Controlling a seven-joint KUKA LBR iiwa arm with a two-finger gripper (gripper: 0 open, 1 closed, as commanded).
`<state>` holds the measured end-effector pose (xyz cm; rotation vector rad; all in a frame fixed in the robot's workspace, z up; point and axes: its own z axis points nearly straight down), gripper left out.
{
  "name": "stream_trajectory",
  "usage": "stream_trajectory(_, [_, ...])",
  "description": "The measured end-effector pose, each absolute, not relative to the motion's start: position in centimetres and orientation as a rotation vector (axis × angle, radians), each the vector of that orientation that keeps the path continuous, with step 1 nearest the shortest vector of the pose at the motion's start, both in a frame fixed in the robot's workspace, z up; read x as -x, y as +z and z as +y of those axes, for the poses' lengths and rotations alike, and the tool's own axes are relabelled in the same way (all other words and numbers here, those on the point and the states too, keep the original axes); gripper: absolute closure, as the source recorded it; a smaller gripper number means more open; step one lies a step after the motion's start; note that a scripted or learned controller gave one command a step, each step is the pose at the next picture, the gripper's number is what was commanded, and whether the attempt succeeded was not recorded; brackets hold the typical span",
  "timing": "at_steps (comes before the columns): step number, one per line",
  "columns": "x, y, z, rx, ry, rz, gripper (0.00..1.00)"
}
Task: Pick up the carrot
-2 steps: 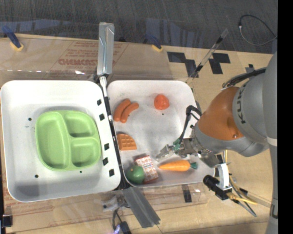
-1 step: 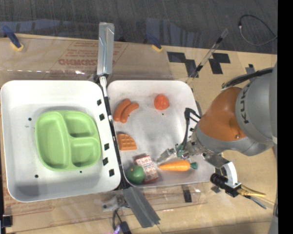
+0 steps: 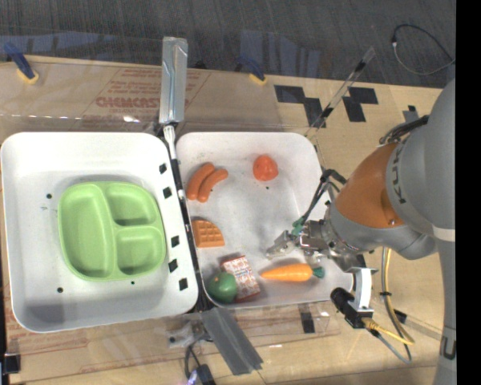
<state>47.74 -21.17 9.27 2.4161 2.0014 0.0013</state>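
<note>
Lying near the front edge of the right-hand shallow white bin [image 3: 309, 155], the orange plastic carrot [image 3: 287, 273] points left, its green tip toward the arm. Just above it hovers the metal two-finger tool [image 3: 287, 244], not touching it; whether its tips are spread cannot be told. A green divided plate [image 3: 111, 230] sits in the left white bin [image 3: 24, 215].

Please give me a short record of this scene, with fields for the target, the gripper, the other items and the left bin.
target: carrot, lying flat near the front of the right bin
gripper: gripper just above the carrot, not holding it
other items: sausages, tomato, waffle, packet, green fruit
left bin: left bin holds a green divided plate
</note>
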Motion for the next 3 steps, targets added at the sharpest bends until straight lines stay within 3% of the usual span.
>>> stream_trajectory(2, [-47.7, 9.2, -19.9, -1.973, 0.0, 2.445, 0.0])
stream_trajectory(3, [-47.8, 9.3, -20.3, -2.511, 0.002, 1.882, 0.0])
